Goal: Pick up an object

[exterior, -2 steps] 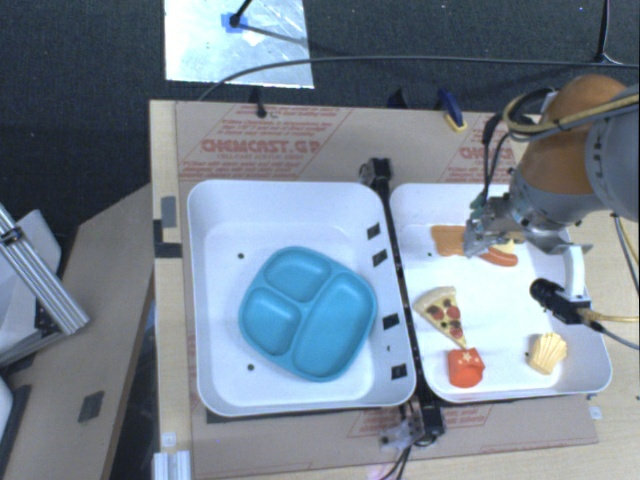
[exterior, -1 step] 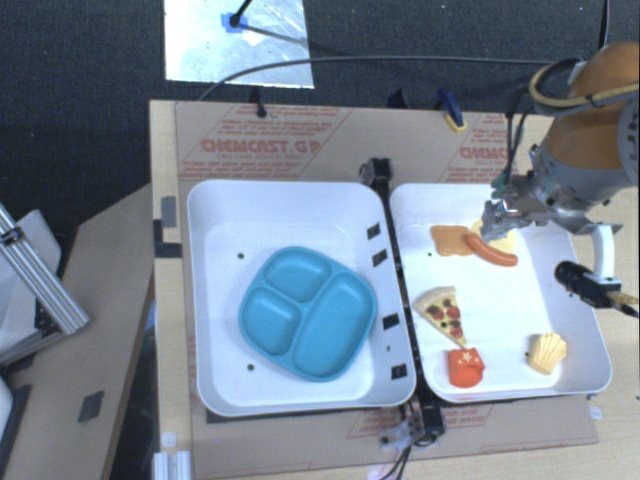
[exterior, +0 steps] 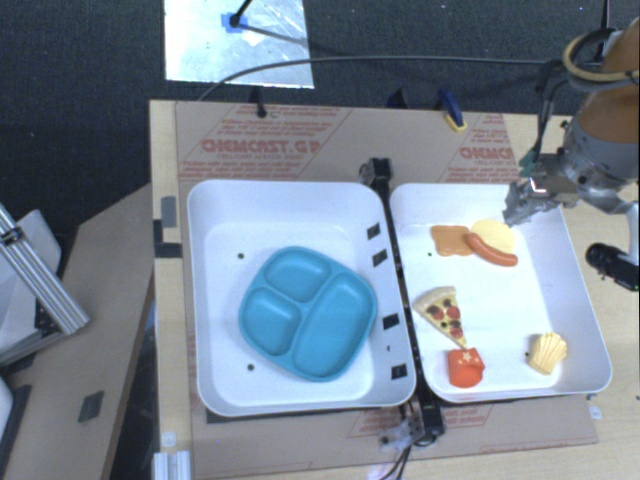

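Gripper (exterior: 522, 206) low over right bin (exterior: 580, 298), at its far rim; jaws too small and blurred to tell open from closed, nothing seen held. Nearest thing: hot dog (exterior: 490, 244), just left of and below the jaws, long axis running left to right with a slight downward tilt. Farther off toward the near side: pizza slice (exterior: 441, 311), red piece (exterior: 465, 366), yellow shell-like piece (exterior: 546, 352). Blue plate (exterior: 307, 312) alone in left bin (exterior: 215, 298). Likely next: short drop onto the hot dog, jaws set across its length.

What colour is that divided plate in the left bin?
The divided plate is light blue all over, no pattern. It shows clearly in the camera view.
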`<state>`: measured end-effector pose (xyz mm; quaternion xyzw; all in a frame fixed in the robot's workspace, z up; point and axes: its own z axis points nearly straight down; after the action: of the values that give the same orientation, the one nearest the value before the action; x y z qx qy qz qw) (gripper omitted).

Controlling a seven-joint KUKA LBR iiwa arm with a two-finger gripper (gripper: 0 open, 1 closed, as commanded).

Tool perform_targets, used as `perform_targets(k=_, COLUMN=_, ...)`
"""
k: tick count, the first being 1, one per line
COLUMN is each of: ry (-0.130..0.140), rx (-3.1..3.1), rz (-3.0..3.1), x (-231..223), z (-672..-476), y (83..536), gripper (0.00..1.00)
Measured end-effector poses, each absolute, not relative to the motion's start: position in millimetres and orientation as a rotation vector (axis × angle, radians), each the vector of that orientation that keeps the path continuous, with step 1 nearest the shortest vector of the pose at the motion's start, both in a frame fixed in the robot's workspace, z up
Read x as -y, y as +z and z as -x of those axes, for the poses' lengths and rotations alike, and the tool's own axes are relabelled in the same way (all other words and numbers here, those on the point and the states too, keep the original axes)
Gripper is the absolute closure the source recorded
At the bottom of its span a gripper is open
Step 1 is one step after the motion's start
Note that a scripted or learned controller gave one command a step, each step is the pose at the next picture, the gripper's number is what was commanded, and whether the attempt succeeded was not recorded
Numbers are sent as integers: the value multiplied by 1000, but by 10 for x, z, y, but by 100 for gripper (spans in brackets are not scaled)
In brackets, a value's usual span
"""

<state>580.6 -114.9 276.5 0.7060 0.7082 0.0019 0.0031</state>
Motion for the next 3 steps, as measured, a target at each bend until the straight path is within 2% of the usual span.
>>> perform_targets(k=1, ry=3, rx=-2231, rz=-2211, x=580, z=-5857, y=2567, gripper=100)
perform_targets(k=3, ry=5, rx=-2233, rz=-2209, x=-404, z=-5894, y=2499, gripper=100)
